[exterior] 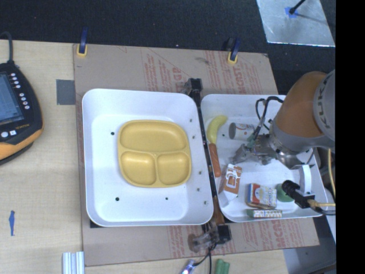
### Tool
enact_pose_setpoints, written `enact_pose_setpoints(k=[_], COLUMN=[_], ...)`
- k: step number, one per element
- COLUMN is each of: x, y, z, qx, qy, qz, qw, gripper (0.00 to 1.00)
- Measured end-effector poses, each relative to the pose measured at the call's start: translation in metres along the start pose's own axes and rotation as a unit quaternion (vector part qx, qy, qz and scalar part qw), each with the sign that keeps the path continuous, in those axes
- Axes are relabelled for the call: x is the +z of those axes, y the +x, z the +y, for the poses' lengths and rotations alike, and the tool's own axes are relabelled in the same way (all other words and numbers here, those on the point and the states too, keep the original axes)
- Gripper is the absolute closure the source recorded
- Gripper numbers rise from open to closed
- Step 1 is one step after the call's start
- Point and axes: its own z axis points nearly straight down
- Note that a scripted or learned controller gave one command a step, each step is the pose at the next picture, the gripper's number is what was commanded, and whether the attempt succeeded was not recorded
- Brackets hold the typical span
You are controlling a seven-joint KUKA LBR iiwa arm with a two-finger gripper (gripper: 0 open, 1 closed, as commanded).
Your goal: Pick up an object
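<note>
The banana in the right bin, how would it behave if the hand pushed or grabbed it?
The banana looks curved and smooth, so it may pivot or slip from a pinch. It lies against the right bin's left wall, leaving little finger room there.

no legible text, cardboard (pixel 171 67) print unreadable

The bench is lit evenly and brightly from overhead. The left white bin (pixel 102 153) is washed nearly to pure white, with detail lost along its floor. A soft shadow is cast inside its rim toward 9 o'clock. The floor at 12 o'clock is left dark, apart from a pale patch (pixel 293 13) at 1 o'clock. Fine detail is softened throughout; labels in the right bin (pixel 228 103) cannot be read.
</note>
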Motion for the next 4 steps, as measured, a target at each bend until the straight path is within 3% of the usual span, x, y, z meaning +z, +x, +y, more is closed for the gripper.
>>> enact_pose_setpoints(k=[1, 2, 3, 4], x=[-0.009, 0.000, 0.000, -0.001], y=[-0.087, -0.086, 0.002, 0.023], z=[0.055, -0.051, 0.055, 0.102], qx=[0.003, 0.002, 0.000, 0.002], qy=[-0.001, 0.000, 0.000, 0.001], qz=[0.000, 0.000, 0.000, 0.000], qw=[1.0000, 1.0000, 1.0000, 1.0000], gripper=[0.00, 0.00, 0.00, 0.00])
